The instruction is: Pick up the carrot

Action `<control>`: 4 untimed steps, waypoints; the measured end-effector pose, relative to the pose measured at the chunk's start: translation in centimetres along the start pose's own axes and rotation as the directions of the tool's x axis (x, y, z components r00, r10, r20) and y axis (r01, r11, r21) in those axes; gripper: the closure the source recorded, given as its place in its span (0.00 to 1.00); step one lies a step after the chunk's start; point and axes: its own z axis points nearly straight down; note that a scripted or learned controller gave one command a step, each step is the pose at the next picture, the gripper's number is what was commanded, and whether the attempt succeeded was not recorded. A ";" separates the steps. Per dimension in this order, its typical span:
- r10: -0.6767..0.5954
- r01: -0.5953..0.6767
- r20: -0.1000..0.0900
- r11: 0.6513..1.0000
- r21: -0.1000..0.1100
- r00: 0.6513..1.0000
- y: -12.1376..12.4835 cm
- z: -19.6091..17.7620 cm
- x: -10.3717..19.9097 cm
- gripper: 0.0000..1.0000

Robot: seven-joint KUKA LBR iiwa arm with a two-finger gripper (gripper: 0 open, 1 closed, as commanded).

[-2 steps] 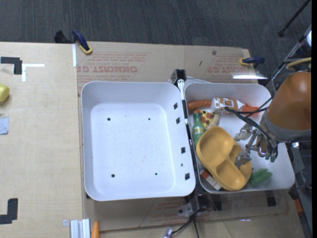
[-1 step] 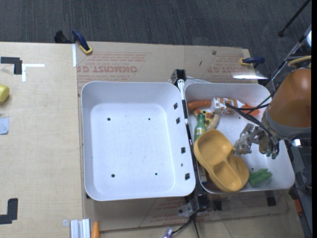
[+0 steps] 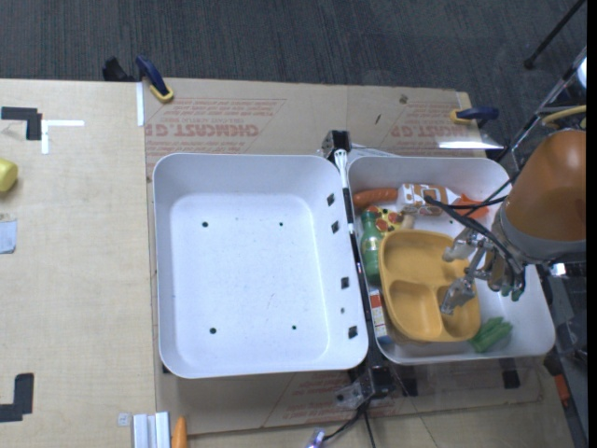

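Camera view gives us the carrot lying along the far wall of the right bin, partly tucked behind a green bottle and some small packages. Nearer to us in that bin sits a yellow divided dish, with a green vegetable by its near right corner. We see the tool over the dish's right side, well apart from the carrot; whether it is apart or together we cannot tell. Beside it, the left bin rests on the bench.
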 end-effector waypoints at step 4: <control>0.222 -0.221 -0.020 0.975 0.011 0.975 1.3 1.1 -1.8 1.00</control>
